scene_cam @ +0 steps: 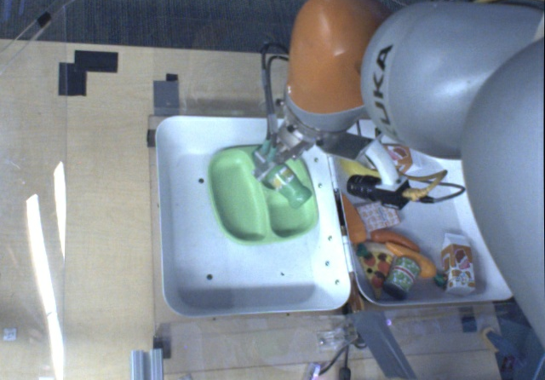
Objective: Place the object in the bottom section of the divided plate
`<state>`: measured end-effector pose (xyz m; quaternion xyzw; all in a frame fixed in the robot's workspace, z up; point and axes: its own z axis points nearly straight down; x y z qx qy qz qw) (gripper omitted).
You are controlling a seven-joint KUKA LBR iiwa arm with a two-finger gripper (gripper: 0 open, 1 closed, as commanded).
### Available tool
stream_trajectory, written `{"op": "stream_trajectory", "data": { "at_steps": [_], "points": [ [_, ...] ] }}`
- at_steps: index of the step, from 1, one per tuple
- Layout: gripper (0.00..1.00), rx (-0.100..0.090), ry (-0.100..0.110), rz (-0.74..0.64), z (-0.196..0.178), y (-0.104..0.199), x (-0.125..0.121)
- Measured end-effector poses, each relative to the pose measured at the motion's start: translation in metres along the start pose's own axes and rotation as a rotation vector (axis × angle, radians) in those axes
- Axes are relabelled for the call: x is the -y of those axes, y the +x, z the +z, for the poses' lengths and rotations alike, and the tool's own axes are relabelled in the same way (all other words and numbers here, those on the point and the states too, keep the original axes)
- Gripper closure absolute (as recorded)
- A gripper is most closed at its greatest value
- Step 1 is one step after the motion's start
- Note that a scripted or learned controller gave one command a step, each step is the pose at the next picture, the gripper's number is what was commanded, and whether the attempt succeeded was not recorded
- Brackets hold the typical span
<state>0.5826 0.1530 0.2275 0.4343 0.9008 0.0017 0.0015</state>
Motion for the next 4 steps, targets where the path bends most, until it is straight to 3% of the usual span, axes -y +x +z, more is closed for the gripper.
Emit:
{"op": "stream_trajectory", "data": {
  "at_steps": [1, 2, 3, 4],
  "points": [
    [1.00, 0.000, -0.001, 0.073, -0.010, -0.008, 0.032],
    [0.00, 0.000, -0.001, 0.073, -0.010, -0.008, 0.032],
    [1.00, 0.002, -0.007, 0.071, -0.022, -0.009, 0.031],
    [1.00, 0.002, -0.001, 0.566, -0.051, -0.065, 0.074]
  ]
}}
